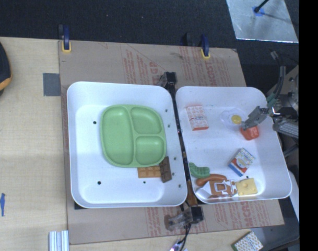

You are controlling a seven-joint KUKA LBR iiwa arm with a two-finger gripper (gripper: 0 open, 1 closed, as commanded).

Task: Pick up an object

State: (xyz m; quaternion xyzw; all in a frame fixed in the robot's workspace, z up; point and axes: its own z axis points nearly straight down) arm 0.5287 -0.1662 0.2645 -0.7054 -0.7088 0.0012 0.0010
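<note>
My gripper (252,119) reaches in from the right edge over the right bin (216,95). Its tip hangs just above a small red object (251,133) by that bin's right wall. Left of it lies a clear lid with a yellow piece (235,119). A red-and-white packet (197,117) sits at the bin's upper left. A small blue, white and red box (241,161) lies lower down. Along the front wall are a green toy (199,170), a hot dog (212,180), a brown-and-white piece (221,189) and a yellow cheese block (247,186).
The left bin (85,192) holds a green divided plate (132,135), with an orange block (149,172) and a brown block (165,169) at its lower edge. Clamps (169,79) join the bins at the back and front. A small box (247,242) lies on the bench below.
</note>
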